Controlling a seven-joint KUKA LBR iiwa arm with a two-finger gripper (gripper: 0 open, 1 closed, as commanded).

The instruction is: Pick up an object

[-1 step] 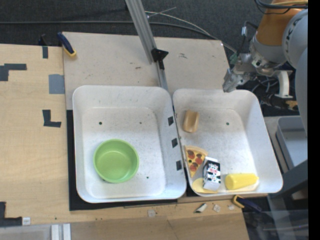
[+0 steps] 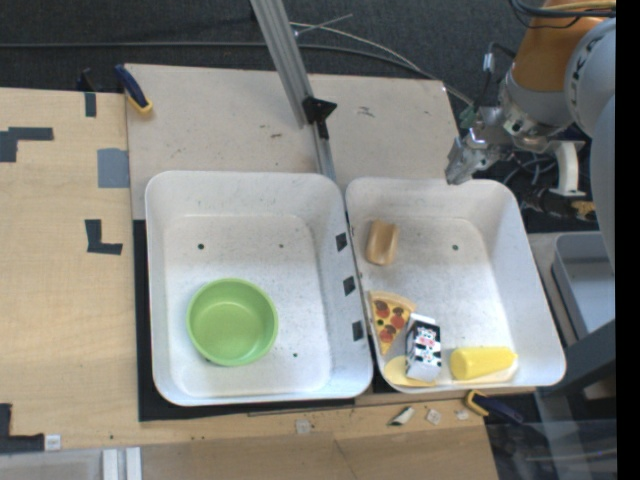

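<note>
Nearest the camera, along the front wall of the right bin (image 2: 535, 298), lies a small crowd: a yellow block (image 2: 483, 362) with its long axis running left to right along that wall, a small black-and-white carton (image 2: 424, 349) just left of it, tilted and partly lying on a pale yellow disc (image 2: 397, 370), and a pizza slice (image 2: 389, 316) pointing toward the bin's front-left corner. Farther back, alone on bare floor, sits a bread roll (image 2: 381, 241), its long axis running near to far, close to the wall shared with the left bin (image 2: 160, 268), where a green bowl (image 2: 232, 321) rests.

My gripper (image 2: 460, 166) hangs at the far rim of the right bin, above its back edge, carrying nothing. I cannot tell how my fingers stand; they are too small and blurred.

I judge the bread roll the easiest pick: it lies toward the camera and to the left of me, well apart from the other things. I would close across its short side.
</note>
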